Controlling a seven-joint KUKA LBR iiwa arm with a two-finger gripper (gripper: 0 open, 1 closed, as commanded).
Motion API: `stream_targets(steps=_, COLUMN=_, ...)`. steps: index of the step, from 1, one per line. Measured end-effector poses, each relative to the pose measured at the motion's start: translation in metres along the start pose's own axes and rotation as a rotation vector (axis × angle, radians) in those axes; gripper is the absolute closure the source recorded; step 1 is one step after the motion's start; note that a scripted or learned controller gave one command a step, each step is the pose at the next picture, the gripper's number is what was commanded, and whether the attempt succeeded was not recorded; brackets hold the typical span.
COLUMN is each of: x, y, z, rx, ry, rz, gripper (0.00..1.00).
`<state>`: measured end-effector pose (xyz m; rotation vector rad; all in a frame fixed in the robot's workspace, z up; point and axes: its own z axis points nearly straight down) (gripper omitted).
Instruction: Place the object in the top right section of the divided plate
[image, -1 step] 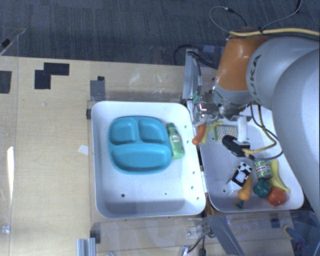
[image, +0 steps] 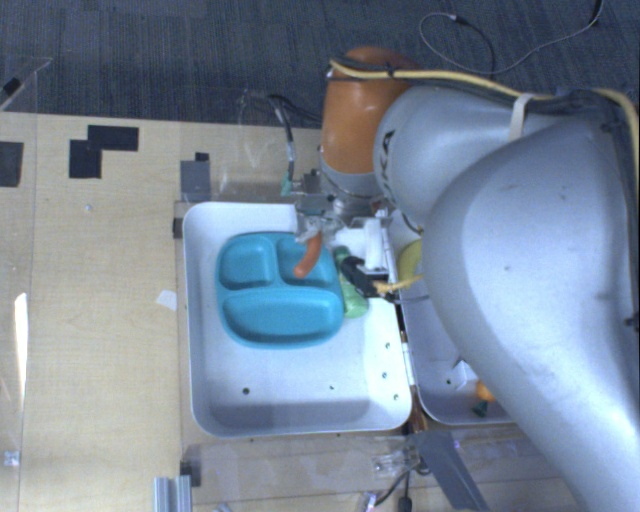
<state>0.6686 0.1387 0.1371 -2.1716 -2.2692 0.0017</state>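
A blue plastic divided plate (image: 280, 315) is seen lying in the left shallow white bin (image: 290, 405), towards that bin's far right part. The plate is split into two small sections at the top and one wide section at the bottom. A small orange elongated object (image: 306, 258) is held tilted over the top right section, its upper end pinched between the jaws and its lower end pointing down and to the left. Whether the lower end touches the plate's floor cannot be told. The jaws are positioned at the plate's far right corner, below the grey robot arm with its orange band (image: 355, 110), by which much of the right shallow white bin (image: 440, 405) is covered. A pale green soft-looking item (image: 356, 302) is found just beside the plate's right edge, inside the left bin. A yellow rounded item (image: 409, 262) is partly seen in the right bin. Both bins are carried by the light wooden tabletop (image: 90, 330).
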Motion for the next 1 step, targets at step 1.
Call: stream_targets(steps=1, x=-0.0001, y=0.0002, z=-0.0004, rx=-0.001, ry=-0.001, rz=-0.001, gripper=0.0)
